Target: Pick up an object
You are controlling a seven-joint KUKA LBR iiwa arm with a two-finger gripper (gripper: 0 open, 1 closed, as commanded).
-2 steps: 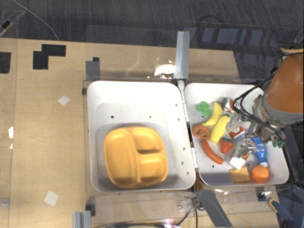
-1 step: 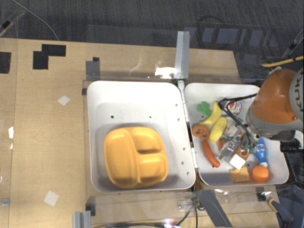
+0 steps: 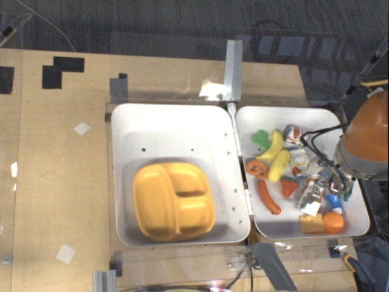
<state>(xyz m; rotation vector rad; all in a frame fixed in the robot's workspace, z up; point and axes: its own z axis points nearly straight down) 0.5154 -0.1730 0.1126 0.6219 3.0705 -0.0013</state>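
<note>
Your main risk sits at the lower right of the frame, where the gripper (image 3: 313, 194) is low in the right bin (image 3: 267, 227) amid a tight heap of toy food; the pieces lie touching or nearly so, so the tool could land on two at once, nudge one aside, or come up with nothing. Whether it is released, clenched or grasping anything you cannot tell from here (grey hardware and cables blur into the clutter), so do not count any object as held.

A second hazard: the orange ball (image 3: 333, 222) and the tan block (image 3: 311, 224) rest against the bin's lower wall, just below the tool; a push there could wedge them into the corner.

As for the containers: the right bin holds every candidate for the pick; a green piece (image 3: 261, 139) at its upper left, two yellow banana-like pieces (image 3: 276, 154) beside it, an orange ring (image 3: 256, 168) and a red sausage (image 3: 269, 198) along its left side, a red wedge (image 3: 289, 188) near the middle. The left bin (image 3: 152, 117) holds one thing, a yellow divided tray (image 3: 173, 199) in its lower half, well apart from the arm (image 3: 366, 135).
</note>
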